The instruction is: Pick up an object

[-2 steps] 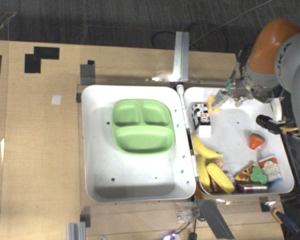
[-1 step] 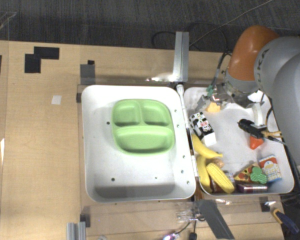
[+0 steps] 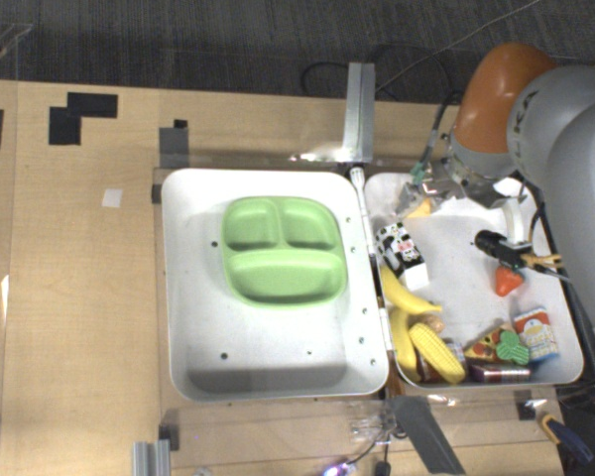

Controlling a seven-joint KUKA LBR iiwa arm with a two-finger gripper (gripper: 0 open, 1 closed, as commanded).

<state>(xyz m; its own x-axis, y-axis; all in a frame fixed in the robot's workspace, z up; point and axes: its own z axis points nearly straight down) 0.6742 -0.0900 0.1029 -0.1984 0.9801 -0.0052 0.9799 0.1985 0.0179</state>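
Two shallow white bins are sitting here, one green sectioned plastic plate, one yellow banana, and the grey arm's gripper is looking too hidden to call.

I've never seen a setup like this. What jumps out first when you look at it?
Probably the green divided plate, lying alone in the middle of the left white bin. Next, the big grey arm with its orange band leaning in over the right bin's far corner. Near that bin's front edge lie a banana and a corn cob.
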